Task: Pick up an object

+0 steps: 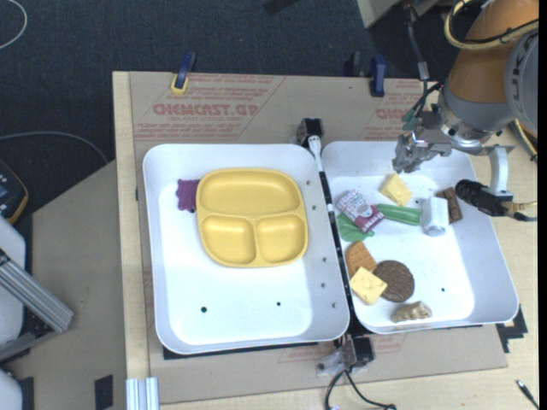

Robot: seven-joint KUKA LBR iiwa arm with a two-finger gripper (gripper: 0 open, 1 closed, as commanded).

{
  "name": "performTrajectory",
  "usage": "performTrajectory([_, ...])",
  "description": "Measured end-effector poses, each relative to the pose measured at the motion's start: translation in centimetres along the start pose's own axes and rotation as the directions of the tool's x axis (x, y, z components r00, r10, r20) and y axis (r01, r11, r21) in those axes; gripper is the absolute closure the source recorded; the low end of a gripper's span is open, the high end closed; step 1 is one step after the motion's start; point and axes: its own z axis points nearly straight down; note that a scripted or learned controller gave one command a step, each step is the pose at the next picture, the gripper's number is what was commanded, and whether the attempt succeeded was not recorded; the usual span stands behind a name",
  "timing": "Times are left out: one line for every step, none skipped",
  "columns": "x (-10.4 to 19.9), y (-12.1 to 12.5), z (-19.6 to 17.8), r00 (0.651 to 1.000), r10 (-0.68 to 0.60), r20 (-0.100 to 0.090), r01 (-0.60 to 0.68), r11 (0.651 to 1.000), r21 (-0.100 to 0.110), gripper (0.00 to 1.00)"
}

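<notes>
My gripper [409,159] hangs over the back of the right bin [487,272], just above and behind a pale yellow cheese wedge [396,189]. Nothing shows in its grasp. Forward of the wedge lie a pink and white wrapped sweet [357,207], a green stick [386,214] and a grey-white cylinder [433,216] with a brown piece [451,205] beside it. Nearer the front are an orange cracker [360,254], a yellow cube [368,285], a round brown cookie [397,278] and a tan lump [412,312].
The left bin [231,314] holds a yellow divided plate [253,216] with a purple item [185,195] at its left edge. The grey and orange arm [487,49] comes in from the upper right. A black cable part [479,196] overhangs the right bin's right side.
</notes>
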Motion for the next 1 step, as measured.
performTrajectory([0.02,0.08,-3.49,1.0,0.0,-0.001,0.0,1.0,0.002,1.0])
